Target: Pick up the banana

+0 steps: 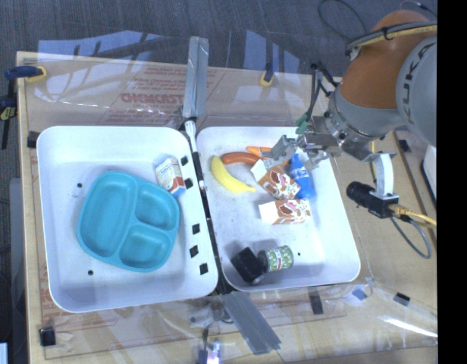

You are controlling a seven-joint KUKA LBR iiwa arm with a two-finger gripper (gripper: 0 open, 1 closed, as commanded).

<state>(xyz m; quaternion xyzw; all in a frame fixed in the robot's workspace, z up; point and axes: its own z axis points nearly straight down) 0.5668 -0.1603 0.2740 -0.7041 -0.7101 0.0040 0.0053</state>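
Observation:
The yellow banana (229,177) lies flat in the right bin (336,268), near its left wall, curved with its ends pointing up-left and right. An orange carrot-like item (239,158) touches it from behind. My gripper (283,149) hangs over the back middle of the right bin, above a cluster of snack packs and to the right of the banana, apart from it. Nothing shows held in it.
Snack packs (283,196) and a blue packet (301,180) lie under and beside the gripper. A black object (247,265) and a green can (278,258) sit at the bin's front. The left bin (55,279) holds a blue divided plate (129,220) and a small carton (170,175).

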